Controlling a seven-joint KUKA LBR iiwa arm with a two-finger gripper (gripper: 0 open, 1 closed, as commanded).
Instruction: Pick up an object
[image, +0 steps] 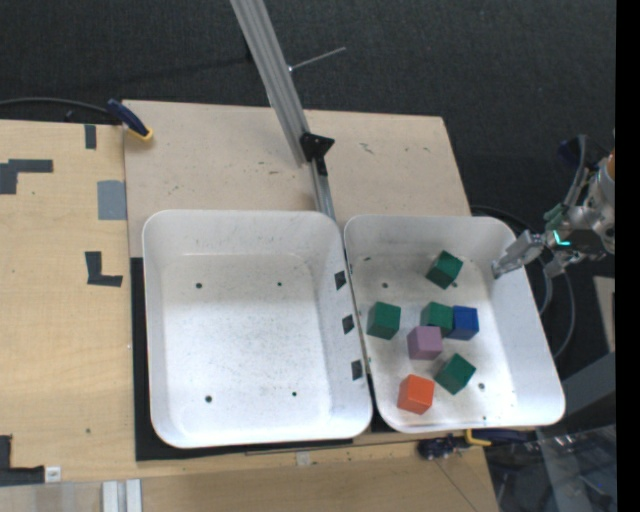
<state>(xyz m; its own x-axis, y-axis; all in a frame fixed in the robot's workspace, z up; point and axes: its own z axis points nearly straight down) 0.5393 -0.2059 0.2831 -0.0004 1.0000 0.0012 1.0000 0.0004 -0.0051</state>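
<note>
Approach step: hand (522, 252) at right rim of right-hand white plastic bin (520, 385), can't tell its state. Next: descend onto nearby green wooden cube (445, 269).

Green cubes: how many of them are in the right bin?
4, all in the right bin: one green cube near the top, one at the left, one touching the blue cube, one beside the orange cube. None seems hidden.

A pale wooden bench (60, 330) with grey tape marks (112, 199) stands on dark carpet (450, 60).
</note>
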